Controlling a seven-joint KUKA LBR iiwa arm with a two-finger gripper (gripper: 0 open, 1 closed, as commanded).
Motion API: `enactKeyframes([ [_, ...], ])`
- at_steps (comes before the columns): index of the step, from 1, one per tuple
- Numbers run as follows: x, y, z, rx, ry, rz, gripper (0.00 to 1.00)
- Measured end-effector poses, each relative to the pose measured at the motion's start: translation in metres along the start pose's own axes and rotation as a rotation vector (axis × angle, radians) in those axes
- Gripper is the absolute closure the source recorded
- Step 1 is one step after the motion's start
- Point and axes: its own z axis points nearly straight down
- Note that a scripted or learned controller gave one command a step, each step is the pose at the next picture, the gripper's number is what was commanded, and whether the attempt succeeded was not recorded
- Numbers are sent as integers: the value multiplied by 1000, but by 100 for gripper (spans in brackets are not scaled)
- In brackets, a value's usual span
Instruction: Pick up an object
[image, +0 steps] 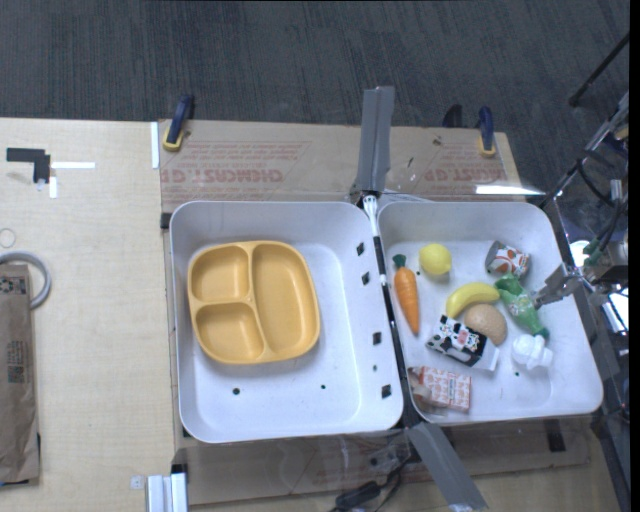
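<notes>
I am reaching in over the right bin (575, 395) from its far right side, my gripper (553, 291) hanging low just beside the green bottle (523, 308). Whether it is wide or narrow I cannot tell. Nothing is showing in my grasp, so I am judging this the approach step. The banana (470, 296), lemon (435, 260), carrot (406, 296) and cow-print carton (458, 340) are lying close together. Next I am needing to settle on one item, likely the bottle, and straddle it cleanly without nudging its neighbours.
</notes>
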Motion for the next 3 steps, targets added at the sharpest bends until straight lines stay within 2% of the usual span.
enactKeyframes([
  [1,-16,70,154,-1,2,-166,0],
  [2,-17,71,144,-4,-1,-164,100],
  [3,16,91,22,-4,-2,-239,100],
])
